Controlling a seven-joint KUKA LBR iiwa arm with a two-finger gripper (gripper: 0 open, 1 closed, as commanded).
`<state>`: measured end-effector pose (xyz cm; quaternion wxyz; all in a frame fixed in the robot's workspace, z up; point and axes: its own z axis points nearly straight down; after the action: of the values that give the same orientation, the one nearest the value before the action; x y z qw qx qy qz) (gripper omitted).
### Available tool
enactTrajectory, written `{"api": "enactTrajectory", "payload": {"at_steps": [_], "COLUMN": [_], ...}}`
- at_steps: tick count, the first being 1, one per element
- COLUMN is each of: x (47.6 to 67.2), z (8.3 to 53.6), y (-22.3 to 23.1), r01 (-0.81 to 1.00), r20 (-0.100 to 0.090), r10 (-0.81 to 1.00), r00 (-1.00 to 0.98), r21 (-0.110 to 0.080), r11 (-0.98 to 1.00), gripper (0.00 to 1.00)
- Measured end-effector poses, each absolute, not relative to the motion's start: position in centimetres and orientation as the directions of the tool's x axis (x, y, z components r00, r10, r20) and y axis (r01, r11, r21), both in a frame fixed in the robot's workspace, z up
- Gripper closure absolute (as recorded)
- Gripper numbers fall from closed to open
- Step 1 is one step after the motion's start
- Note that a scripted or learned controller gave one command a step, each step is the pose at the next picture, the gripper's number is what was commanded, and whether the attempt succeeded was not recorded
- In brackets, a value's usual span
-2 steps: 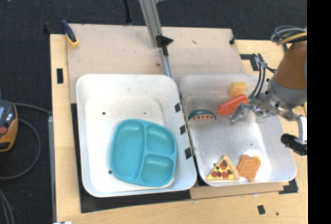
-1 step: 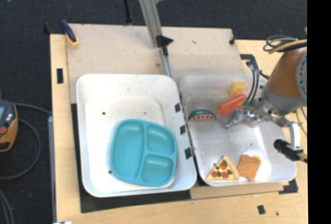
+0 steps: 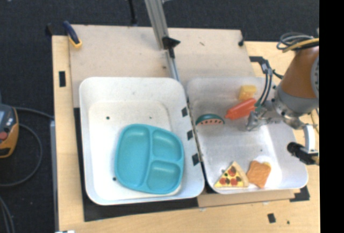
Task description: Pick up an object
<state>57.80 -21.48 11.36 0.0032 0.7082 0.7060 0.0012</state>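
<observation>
I can't tell how my pincer (image 3: 252, 121) stands; the orange-red toy (image 3: 241, 109) just beside it looks light, stiff, slick—grip its narrow middle.

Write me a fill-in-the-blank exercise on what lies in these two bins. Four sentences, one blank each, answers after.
1. The turquoise divided plate lies in the ____ bin.
2. The pizza slice toy lies beside the orange bread piece, near the right bin's ____ edge.
3. The end effector is down inside the ____ bin.
4. The watermelon slice toy lies next to the bin wall on the ____ side.

Answers: left; front; right; left
</observation>
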Motion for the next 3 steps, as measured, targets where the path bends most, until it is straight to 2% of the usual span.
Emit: {"api": "enactTrajectory", "payload": {"at_steps": [2, 3], "x": [58.1, 58.6], "z": [21.7, 21.3], "y": [-20.9, -16.0], "r01": [1.000, 1.000], "r20": [-0.003, 0.000], "r10": [1.000, 1.000], "r00": [-0.004, -0.006], "r21": [0.008, 0.002], "r11": [0.004, 0.006], "gripper": [1.00, 1.00]}}
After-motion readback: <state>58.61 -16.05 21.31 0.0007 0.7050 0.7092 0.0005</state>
